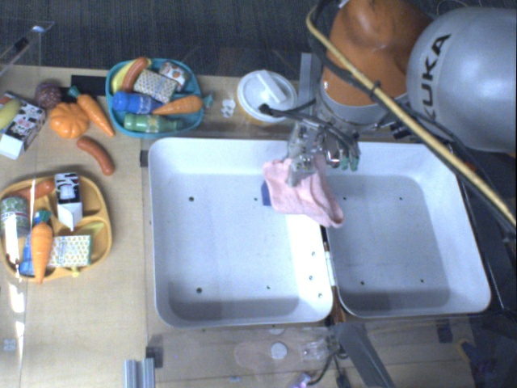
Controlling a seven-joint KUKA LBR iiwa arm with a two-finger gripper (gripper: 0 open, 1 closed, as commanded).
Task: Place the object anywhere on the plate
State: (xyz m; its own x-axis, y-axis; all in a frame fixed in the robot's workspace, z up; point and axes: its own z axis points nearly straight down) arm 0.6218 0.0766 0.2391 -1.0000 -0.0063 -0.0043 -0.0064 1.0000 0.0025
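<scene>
One fixed camera looks down on me from above the worktop [89,314], tilted at a slant, taking in both white bins [234,241] while my arm [452,63] enters from its right.

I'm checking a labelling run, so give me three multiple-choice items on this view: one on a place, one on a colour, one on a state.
1. Where does the pink cloth hang?
A. Over the strip where the two bins meet
B. In the blue bowl
C. On the bare bench at the left

2. What colour is the basket at the left edge?
A. Blue
B. Yellow
C. White

3. How does the gripper stand to the cloth?
A. Far from it, over the right bin
B. At the cloth's top edge, the cloth draped below it
C. Resting on the white lid

Answers: 1 A, the cloth spans the left bin and right bin rims. 2 B, its rim is yellow. 3 B, the cloth hangs from the fingers.
</scene>
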